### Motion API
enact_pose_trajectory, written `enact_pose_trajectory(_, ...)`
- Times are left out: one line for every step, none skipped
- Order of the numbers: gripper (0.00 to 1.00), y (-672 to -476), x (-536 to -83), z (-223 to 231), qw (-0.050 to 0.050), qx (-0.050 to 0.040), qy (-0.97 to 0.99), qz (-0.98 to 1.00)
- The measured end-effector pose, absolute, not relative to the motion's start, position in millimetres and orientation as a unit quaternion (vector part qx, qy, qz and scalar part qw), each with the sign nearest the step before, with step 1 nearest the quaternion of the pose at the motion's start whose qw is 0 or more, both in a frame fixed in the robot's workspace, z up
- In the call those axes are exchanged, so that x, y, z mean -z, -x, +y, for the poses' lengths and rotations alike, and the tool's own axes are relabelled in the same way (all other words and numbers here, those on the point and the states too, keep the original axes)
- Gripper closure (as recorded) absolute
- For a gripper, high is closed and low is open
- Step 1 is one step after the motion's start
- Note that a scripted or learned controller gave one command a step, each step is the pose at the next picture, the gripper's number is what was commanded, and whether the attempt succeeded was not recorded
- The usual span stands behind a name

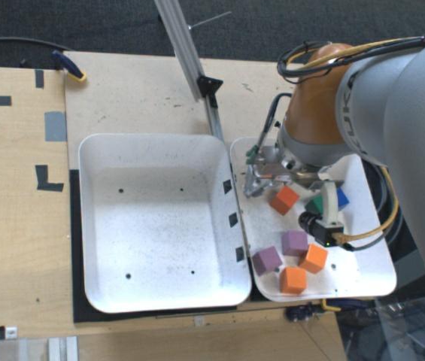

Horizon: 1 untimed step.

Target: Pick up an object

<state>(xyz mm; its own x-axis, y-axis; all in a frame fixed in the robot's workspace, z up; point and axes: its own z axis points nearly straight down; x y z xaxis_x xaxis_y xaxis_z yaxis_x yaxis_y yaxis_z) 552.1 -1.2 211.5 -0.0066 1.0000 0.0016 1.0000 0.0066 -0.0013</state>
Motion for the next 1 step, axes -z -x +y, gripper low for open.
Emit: enact_pose_trajectory(1.00,-568.4,-225.2,54.5,0.001,0.0008,0.704,-0.710)
